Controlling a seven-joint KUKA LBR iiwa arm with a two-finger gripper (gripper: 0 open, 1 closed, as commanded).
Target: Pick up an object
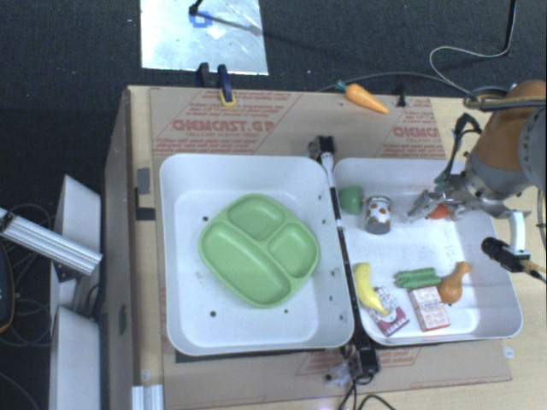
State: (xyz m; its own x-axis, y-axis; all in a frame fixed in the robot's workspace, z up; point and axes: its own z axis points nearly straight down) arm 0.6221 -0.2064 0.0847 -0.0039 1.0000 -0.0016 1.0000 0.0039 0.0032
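Observation:
My gripper (430,205) hangs low over the back right part of the right bin (487,327), coming in from the right. A small red-orange thing (438,213) lies right at its tip, and whether it is held is hidden from me. Just left of the gripper stand a small grey can (377,213) and a green round object (350,199). Toward the front of that bin lie a yellow banana (367,286), a green pod-like toy (417,277), an orange drumstick-shaped toy (453,283) and a red box (429,307).
The left bin (184,314) holds a green divided plate (259,248). A ridge (339,229) separates the two bins. An orange carrot (366,97) lies on the cardboard behind the bins. A flat packet (389,317) sits by the banana.

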